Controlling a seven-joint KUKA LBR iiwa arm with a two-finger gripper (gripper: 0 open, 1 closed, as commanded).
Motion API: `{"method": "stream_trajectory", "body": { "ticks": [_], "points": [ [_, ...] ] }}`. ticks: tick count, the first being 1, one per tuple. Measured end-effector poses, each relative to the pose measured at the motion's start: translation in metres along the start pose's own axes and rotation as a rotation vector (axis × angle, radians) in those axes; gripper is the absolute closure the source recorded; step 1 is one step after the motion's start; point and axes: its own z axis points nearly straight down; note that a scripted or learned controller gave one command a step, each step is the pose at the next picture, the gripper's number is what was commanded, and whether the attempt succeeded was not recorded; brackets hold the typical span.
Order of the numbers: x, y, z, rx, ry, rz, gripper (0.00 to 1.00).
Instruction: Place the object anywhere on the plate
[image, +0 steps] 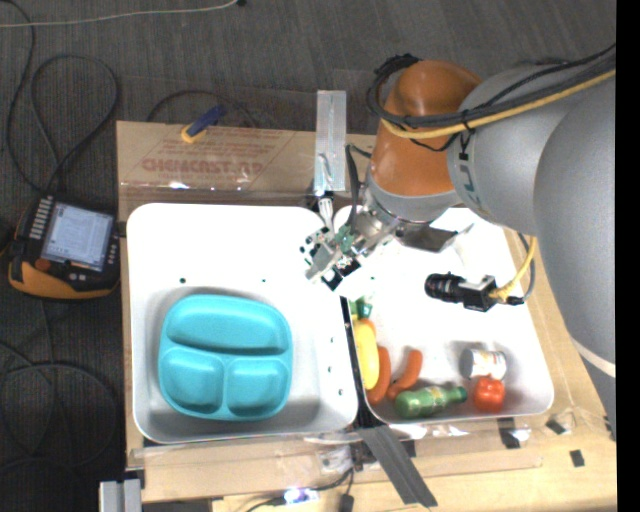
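Overhead view. The blue plate (226, 355), three compartments, lies bare in the left bin (150, 225), toward its near side — nothing has been placed on it, so the task appears to be at its start. The candidate objects sit along the near edge of the right bin (520, 330): a banana (367, 355), a carrot (407, 368), a green bottle (430, 401), a red pepper (488, 393) and a small can (483, 359). The tool (332, 250) hovers over the shared rim at the bins' far end; whether it is apart or together cannot be told, and nothing shows in it. Open room: the left bin's far half is free — the dividing rim (350, 375) is the obstacle to cross.
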Motion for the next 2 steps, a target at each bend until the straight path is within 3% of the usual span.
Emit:
{"method": "stream_trajectory", "body": {
  "ticks": [1,2],
  "points": [
    [0.0824,-0.0035,0.0242,0.000,0.002,-0.319,1.00],
    [0.0822,-0.0034,0.0240,-0.001,0.002,-0.319,0.00]
  ]
}}
